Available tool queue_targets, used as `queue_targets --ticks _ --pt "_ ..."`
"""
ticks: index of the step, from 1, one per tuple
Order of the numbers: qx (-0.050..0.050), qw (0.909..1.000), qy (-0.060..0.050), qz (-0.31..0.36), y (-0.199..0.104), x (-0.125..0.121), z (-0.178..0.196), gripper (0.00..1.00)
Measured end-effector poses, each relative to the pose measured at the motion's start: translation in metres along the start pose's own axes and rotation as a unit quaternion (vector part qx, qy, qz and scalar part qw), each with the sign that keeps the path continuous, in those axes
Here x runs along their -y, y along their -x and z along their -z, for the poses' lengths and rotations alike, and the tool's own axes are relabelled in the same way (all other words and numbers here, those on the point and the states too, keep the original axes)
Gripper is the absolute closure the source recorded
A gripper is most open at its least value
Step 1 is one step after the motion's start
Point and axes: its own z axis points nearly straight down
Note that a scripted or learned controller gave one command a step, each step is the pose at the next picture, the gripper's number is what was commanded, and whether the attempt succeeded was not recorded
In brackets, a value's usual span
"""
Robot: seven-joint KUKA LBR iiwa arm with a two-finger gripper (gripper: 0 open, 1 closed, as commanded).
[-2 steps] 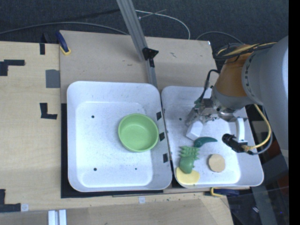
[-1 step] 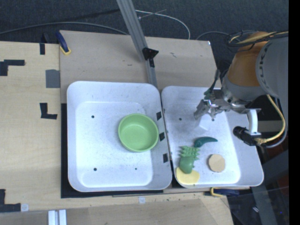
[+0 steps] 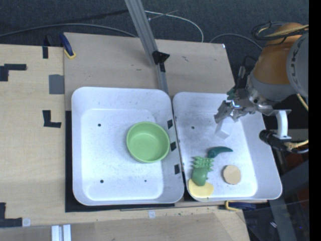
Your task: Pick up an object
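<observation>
Toys [image 3: 201,170] lie at the right bin's [image 3: 261,182] near end, untouched: a ridged green piece on a yellow base, a dark teal curved piece [image 3: 219,151] just above, and a flat tan disc [image 3: 231,174] beside them. Nothing is picked yet. The gripper [image 3: 222,120] hangs over the bin's bare middle, fingers spread and holding nothing. A smooth green bowl [image 3: 147,142] sits in the speckled left bin [image 3: 85,134].

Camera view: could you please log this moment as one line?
gripper: above right bin, holding nothing | green toy, disc: untouched | bowl: left bin
</observation>
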Motion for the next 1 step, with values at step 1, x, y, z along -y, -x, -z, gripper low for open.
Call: queue_targets --ticks 1 --pt "0.000 1.0000 0.000 0.000 0.0023 -0.0067 0.0443 1.00"
